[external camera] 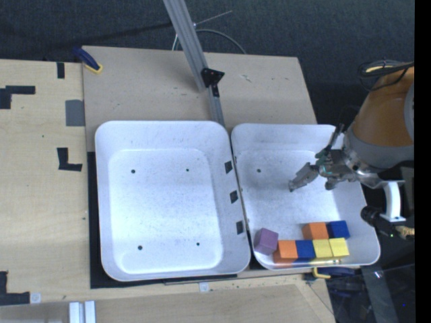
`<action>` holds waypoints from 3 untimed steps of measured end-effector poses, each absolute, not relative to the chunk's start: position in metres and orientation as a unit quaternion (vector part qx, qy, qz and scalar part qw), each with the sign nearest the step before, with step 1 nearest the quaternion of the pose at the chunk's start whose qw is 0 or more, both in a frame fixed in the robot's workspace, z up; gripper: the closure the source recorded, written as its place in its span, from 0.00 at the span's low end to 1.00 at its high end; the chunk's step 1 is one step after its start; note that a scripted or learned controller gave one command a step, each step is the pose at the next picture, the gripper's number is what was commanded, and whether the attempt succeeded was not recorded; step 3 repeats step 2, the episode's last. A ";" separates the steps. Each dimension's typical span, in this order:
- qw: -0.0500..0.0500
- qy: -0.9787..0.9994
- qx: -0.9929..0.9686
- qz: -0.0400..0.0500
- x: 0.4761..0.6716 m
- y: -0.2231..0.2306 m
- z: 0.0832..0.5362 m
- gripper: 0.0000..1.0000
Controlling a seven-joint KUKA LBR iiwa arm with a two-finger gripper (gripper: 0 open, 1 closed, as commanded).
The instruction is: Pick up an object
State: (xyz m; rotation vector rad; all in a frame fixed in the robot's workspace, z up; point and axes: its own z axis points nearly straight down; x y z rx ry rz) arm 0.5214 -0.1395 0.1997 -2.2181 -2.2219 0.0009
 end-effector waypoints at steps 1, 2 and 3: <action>0.002 -0.708 -0.706 0.002 0.534 -0.127 0.152 0.00; 0.001 -0.707 -0.707 0.001 0.523 -0.124 0.089 0.00; 0.001 -0.707 -0.707 0.001 0.523 -0.124 0.089 0.00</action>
